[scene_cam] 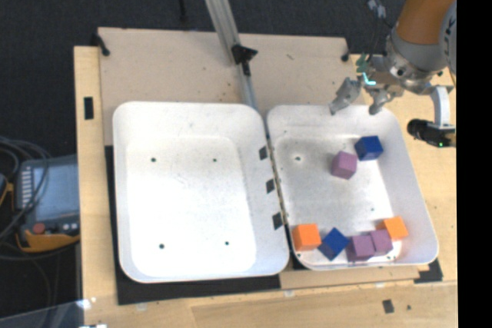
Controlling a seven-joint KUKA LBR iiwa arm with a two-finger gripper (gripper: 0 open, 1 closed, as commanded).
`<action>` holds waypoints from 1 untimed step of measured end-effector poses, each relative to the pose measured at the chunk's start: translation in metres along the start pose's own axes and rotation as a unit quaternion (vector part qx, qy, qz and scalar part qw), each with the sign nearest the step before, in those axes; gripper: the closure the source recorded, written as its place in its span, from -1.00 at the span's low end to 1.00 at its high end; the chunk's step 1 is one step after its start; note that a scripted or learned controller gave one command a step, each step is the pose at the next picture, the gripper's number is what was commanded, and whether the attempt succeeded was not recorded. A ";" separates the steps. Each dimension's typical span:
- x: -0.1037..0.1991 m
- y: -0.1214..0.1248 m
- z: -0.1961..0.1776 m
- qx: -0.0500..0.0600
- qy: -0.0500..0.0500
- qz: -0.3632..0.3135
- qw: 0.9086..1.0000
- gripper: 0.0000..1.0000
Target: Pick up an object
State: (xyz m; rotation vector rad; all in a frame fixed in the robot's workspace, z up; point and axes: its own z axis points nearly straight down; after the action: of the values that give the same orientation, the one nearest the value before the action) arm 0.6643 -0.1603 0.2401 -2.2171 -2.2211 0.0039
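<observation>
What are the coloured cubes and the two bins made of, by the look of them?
Cubes, e.g. the purple cube and the blue cube: probably foam or painted wood; flat matte colour, no glare, slightly soft edges. Can't tell which. Right bin and left bin: likely moulded plastic; smooth white, rounded corners, shallow raised rim, dark scuffs and specks on the floor.

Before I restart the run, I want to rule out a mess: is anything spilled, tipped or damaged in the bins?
Nothing stands out. All the blocks lie inside the right bin: a blue block and a purple block apart near the middle, the others crowded along its near edge. The gripper hangs open over the far rim.
</observation>
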 end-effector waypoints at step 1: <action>-0.001 0.001 -0.004 -0.002 -0.002 -0.001 1.000 -1.00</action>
State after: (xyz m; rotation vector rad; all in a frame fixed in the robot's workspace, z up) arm 0.6650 -0.1611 0.2437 -2.2189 -2.2275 0.0034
